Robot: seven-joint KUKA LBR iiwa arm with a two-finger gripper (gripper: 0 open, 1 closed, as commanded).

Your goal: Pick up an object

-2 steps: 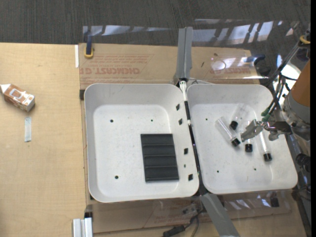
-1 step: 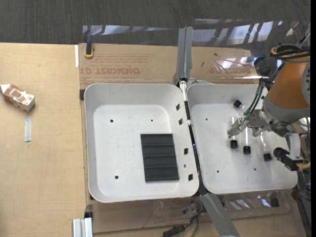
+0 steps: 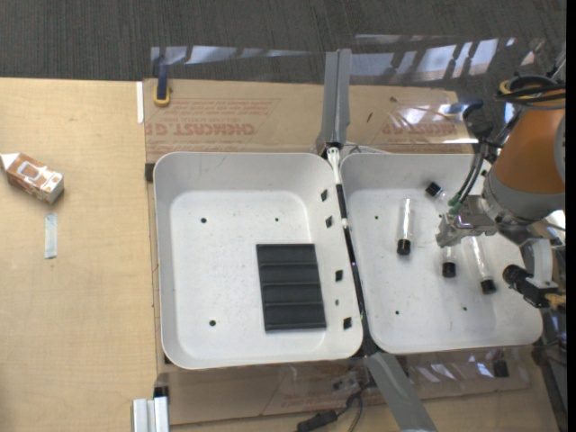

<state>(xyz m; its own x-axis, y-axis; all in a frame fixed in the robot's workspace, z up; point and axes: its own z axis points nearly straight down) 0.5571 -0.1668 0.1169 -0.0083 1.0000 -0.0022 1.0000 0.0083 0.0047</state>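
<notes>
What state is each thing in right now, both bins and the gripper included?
Left bin: holds one black ribbed block.
Black ribbed block: lying flat, apart from the walls.
Right bin: holds small black-capped tubes, scattered.
Clear tube with black cap: lying flat, untouched.
Gripper: low over the right bin's right side; I cannot tell whether it holds anything.
Small carton: lying on the bench, left of the bins.

This looks like a robotics lab. Two shallow white bins sit side by side on a plywood counter, with flattened printed cardboard beneath them. A grey robot arm with an orange band and loose cabling reaches in, over dark office-style carpet.
</notes>
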